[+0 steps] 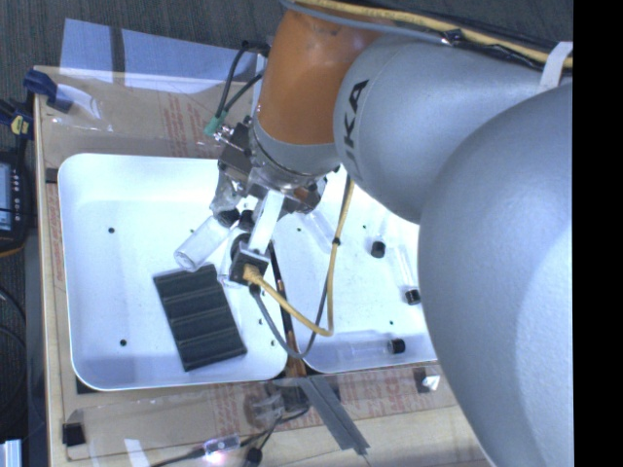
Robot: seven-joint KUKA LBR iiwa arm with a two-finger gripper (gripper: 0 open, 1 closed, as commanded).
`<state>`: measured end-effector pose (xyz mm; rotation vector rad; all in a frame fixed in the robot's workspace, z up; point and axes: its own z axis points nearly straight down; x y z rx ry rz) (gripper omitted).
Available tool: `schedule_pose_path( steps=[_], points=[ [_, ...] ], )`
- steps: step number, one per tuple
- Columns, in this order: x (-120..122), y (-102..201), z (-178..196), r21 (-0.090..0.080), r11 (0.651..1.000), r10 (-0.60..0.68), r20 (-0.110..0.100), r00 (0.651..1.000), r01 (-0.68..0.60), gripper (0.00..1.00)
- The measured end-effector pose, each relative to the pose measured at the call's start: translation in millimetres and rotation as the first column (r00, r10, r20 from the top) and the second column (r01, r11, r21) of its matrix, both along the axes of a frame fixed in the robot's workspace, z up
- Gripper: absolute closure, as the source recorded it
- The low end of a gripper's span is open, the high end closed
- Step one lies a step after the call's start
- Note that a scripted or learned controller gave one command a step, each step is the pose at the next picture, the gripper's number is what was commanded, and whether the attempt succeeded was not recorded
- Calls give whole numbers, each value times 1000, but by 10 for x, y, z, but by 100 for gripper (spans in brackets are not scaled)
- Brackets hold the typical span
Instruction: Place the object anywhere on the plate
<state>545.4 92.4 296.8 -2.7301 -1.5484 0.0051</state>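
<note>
A dark grey ribbed rectangular plate [200,317] lies flat in the left white bin [88,261], near its front right corner. Just above the plate's far end sits a small pale, see-through cylinder [198,246], tilted toward the lower left. My gripper [226,212] hangs over the ridge between the two bins, right at the cylinder's upper end. The wrist hides where they meet, so I cannot tell whether the cylinder is held or only touched. The cylinder's lower end is very close to the plate's top edge.
The right white bin [370,353] lies mostly under the arm, and a few small dark bits [378,249] show on its floor. A metal bracket [326,412] and cables sit at the bench's front edge. Open floor fills the left bin's left half.
</note>
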Motion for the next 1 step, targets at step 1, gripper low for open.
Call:
schedule_pose_path(
  steps=[1],
  points=[
    [-284, 460, -2037, -2, 972, -236, -1, 972, 236, 100]
  ],
)
